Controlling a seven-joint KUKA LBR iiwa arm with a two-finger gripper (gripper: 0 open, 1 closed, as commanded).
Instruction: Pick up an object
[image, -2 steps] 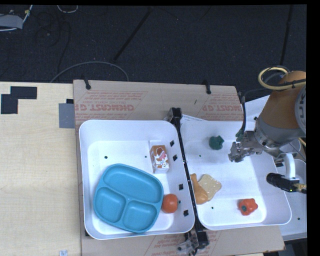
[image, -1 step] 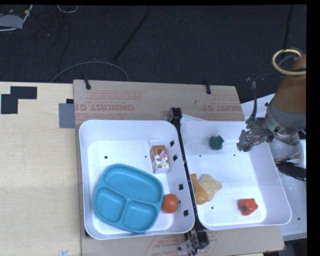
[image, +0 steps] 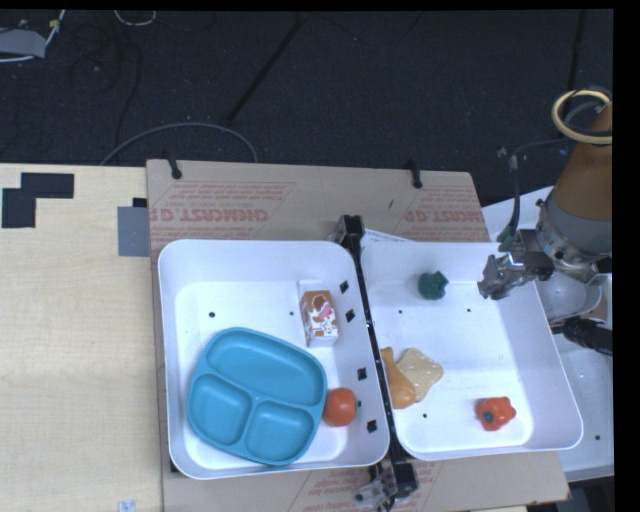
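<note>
My gripper (image: 497, 280) hangs over the upper right part of the right bin (image: 560, 360), with nothing visible between its fingers. A dark green round object (image: 432, 285) lies to its left in that bin. A pale yellow and orange soft piece (image: 409, 375) rests near the bin's left wall. A red pepper-like toy (image: 495, 412) sits at the lower right. In the left bin (image: 175, 300) lie a blue divided plate (image: 256, 396), a small printed carton (image: 319, 316) and a red-orange ball (image: 340, 406).
A black divider with clips (image: 365, 340) runs between the two bins. Both bins rest on a cardboard sheet (image: 300, 205). The wooden bench (image: 70, 340) extends to the left. The grey arm with its orange band (image: 585, 180) comes in from the right.
</note>
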